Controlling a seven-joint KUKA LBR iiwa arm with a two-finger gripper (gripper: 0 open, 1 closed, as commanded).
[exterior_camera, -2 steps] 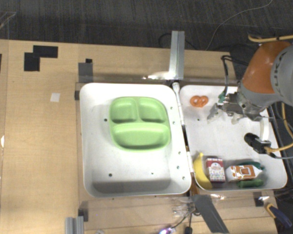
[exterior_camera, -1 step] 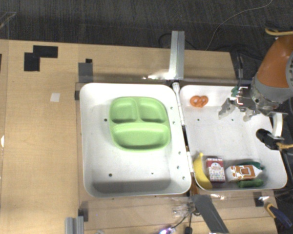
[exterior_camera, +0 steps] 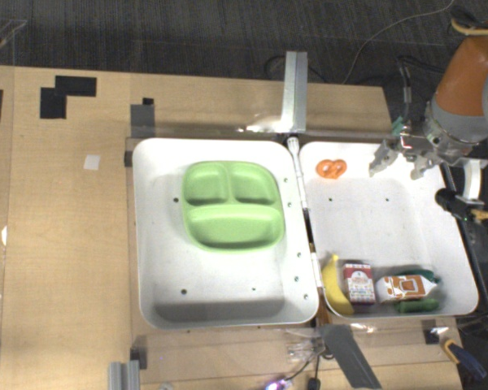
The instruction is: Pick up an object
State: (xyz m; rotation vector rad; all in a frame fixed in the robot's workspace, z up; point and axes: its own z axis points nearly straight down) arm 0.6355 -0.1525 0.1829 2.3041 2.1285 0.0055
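Overhead, the hand [exterior_camera: 400, 159] hangs spread and holding nothing at the back of the right bin [exterior_camera: 390, 226]

Nearest it lies the orange pretzel [exterior_camera: 332, 169], just to its left along the same back wall, flat on the bin floor; the banana [exterior_camera: 334, 286], the small red carton [exterior_camera: 357, 283] and the brown carton [exterior_camera: 403, 287] crowd the front edge, well apart from the hand. A green divided plate [exterior_camera: 231, 204] sits in the left bin [exterior_camera: 159, 242] on the pale wood worktop [exterior_camera: 57, 242], dark floor behind

One fixed camera looks down obliquely on both bins [exterior_camera: 309, 218] from above.
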